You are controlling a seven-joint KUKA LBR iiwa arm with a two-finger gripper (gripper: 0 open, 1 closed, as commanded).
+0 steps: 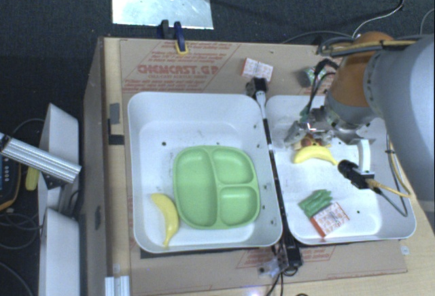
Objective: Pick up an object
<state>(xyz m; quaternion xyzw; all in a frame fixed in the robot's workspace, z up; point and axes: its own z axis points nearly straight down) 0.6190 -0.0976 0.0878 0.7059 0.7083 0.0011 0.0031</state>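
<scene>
While my gripper (311, 130) hangs low in the right bin (401, 223), just above the banana (315, 154), I cannot tell its state. Risk: the curved fruit lies near the bin divider (270, 152); an off-centre close could roll it aside.

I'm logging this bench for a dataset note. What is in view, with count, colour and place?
bins: 2, white, side by side on the bench
divided plate: 1, green, in the left bin
bananas: 2, yellow, one in the left bin beside the plate, one in the right bin under the gripper
packet: 1, green and red-white, right bin, near side
arm: 1, grey with orange band, from the right
gripper: 1, over the right bin, just above the banana
</scene>
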